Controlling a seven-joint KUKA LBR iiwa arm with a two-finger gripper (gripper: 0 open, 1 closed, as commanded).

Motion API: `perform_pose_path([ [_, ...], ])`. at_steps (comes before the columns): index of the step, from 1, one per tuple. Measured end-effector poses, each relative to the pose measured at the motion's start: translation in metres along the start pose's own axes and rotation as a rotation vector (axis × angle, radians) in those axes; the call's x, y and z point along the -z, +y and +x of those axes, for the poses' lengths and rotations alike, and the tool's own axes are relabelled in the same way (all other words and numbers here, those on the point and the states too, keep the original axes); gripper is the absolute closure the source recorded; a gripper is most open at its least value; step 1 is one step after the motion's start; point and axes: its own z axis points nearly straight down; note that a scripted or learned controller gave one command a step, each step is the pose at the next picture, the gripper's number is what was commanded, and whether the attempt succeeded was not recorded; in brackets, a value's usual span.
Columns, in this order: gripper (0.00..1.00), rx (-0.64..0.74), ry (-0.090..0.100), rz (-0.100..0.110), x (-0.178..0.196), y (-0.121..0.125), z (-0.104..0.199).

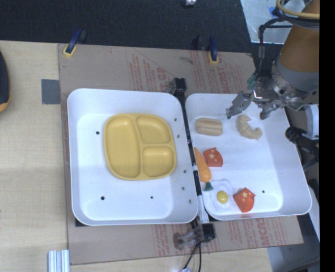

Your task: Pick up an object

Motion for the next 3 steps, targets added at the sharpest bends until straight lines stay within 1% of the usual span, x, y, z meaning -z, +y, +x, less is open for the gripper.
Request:
perform_pose_path([
  [1, 0.00, 0.003, 0.002, 0.008, -0.060, -0.026, 0.029],
  [2, 0.00, -0.002, 0.000, 0.004, -0.108, -0.030, 0.003],
  [3, 0.00, -0.002, 0.004, -0.012, -0.152, -0.043, 0.009],
])
